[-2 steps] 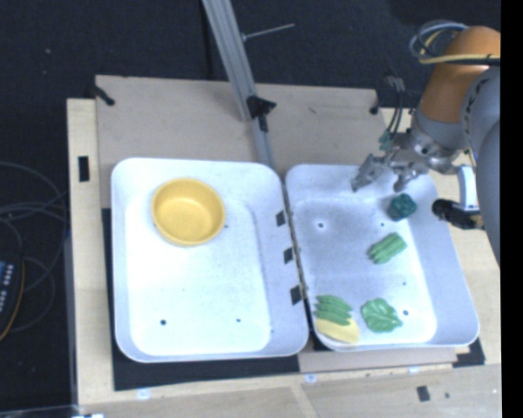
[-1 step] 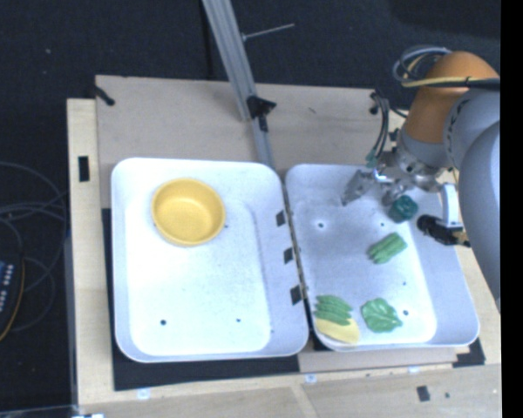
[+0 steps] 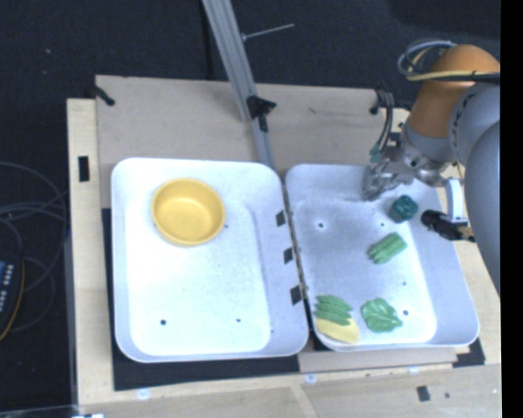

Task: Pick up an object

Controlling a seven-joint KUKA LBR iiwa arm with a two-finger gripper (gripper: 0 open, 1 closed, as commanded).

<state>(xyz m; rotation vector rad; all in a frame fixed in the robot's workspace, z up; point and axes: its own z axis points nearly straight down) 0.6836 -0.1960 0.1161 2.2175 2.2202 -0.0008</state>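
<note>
The claw (image 3: 376, 184) hangs low over the right bin's (image 3: 331, 190) far end; whether its fingers are apart, I cannot tell. The dark green object (image 3: 404, 207) lies just beside it, likely the target, since other toys sit nearer the front rim

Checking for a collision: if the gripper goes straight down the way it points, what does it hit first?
Probably bare floor of the right bin; the gripper hangs beside the dark green block, though depth is unclear.

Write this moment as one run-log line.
gripper: over right bin, far end | dark green object: beside it, not held | yellow bowl: left bin
</note>
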